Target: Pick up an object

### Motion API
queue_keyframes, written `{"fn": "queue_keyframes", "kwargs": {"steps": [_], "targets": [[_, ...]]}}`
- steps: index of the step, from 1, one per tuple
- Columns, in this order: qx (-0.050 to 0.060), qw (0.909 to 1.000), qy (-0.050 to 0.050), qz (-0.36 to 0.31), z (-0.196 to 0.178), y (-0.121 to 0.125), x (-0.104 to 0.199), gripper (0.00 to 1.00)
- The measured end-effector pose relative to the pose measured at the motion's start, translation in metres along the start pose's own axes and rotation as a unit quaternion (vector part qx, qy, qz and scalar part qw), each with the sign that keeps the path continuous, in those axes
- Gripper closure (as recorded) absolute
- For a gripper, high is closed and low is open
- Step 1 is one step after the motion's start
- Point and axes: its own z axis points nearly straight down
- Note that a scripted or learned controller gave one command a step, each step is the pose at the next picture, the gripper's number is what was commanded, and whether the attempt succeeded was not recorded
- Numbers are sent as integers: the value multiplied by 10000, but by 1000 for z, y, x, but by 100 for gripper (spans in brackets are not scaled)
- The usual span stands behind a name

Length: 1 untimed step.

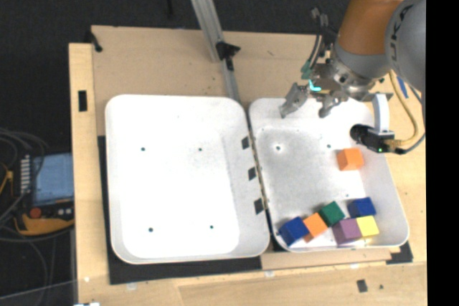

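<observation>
So far, nothing of the task is done, by the look of it: every block lies in the bin and your pincer [310, 105] carries none. The whole pick is left, as I judge it: choosing a block, coming down over it, closing, lifting.

Look at the pincer first. Its two fingers stand spread, with bare white bin floor showing in the gap between them, and nothing sits between the tips. It hangs over the far edge of the right bin [287, 154], and you cannot tell from this slanted view whether the tips touch the rim or float just above it.

Move outward from there. The nearest piece is the lone orange block [350, 158], below and a little to the right of the pincer in the camera view, apart from everything else. Well beyond it, along the bin's near wall, the others bunch together: a blue block [292, 230], a second orange block [315, 224], a green block [331, 213], a purple block [346, 230], a yellow block [368, 226] and another blue block [361, 207], several touching their neighbours.

Off to the pincer's other side lies the left bin [179, 175] on the tabletop [143, 61].

If you want my judgement, the lone orange block is the easier target, since nothing crowds it.
</observation>
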Motion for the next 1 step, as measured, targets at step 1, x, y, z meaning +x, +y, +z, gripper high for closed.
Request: {"fn": "queue_keyframes", "kwargs": {"steps": [1], "targets": [[-22, 10000, 0, -1, -2, 1, 0, 0]]}}
